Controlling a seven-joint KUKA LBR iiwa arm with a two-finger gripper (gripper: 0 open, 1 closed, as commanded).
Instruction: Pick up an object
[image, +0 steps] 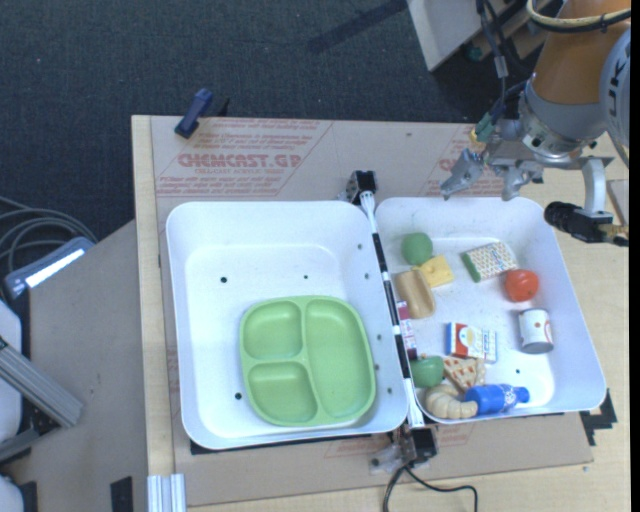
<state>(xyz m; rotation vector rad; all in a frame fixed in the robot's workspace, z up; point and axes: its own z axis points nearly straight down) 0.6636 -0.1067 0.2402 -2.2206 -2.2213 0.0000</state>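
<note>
The gripper hangs above the far rim of the right bin, its two fingers spread wide with nothing between them. The candidates lie in that bin: a green ball, a yellow block, an orange ball and a small can (among other, more crowded pieces nearer the camera). I would pick the orange ball, which lies apart from its neighbours, centre over it and descend straight before closing.

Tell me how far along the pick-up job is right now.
Nothing looks picked yet. The hand hangs open above the right bin's far rim, holding nothing. The toys, like the orange ball and blue bottle, lie in the bin. Descending, grasping and lifting remain.
</note>
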